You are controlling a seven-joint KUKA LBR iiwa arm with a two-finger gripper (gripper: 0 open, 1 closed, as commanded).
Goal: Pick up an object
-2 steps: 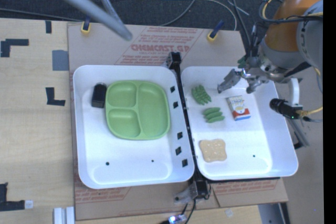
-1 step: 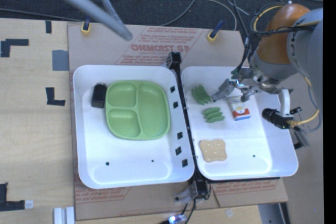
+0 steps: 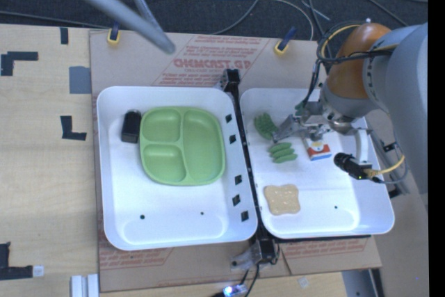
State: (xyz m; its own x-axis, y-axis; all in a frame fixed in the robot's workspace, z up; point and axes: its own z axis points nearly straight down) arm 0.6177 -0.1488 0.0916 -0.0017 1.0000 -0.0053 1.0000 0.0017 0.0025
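Green pea pod (image 3: 282, 151) lies in the right bin (image 3: 361, 215), left of centre, just below a second leafy green piece (image 3: 265, 125). The pincer (image 3: 288, 127) hangs low between the two, just above the pod; whether it is spread or pressed together cannot be told. A small red-and-white carton (image 3: 318, 151) sits just right of the pod. A tan toast slice (image 3: 282, 199) lies nearer the front. The left bin (image 3: 167, 222) holds a green divided plate (image 3: 182, 145) and a black block (image 3: 131, 126).

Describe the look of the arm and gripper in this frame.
The arm is thick and pale grey, with a glossy orange band above the wrist. Thin dark and yellowish cables loop around the wrist. The gripper is slim, grey metal.
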